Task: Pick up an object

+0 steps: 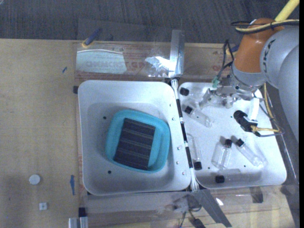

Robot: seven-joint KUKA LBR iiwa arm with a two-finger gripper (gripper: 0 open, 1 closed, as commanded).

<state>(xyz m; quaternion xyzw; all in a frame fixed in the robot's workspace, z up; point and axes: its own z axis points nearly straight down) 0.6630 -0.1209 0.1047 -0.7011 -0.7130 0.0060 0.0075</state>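
The gripper [223,93] hangs over the back of the right bin [275,175] — the small clear vials [221,155] lie nearer the front. They look slippery — one could roll away from a pinch.

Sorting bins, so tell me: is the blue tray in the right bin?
No, the blue tray lies in the left bin.

Glossy white plastic bins [90,127]; matt blue plastic tray [114,132]; clear glassy vials [221,155] with black caps; bare, matt wooden bench [33,103]
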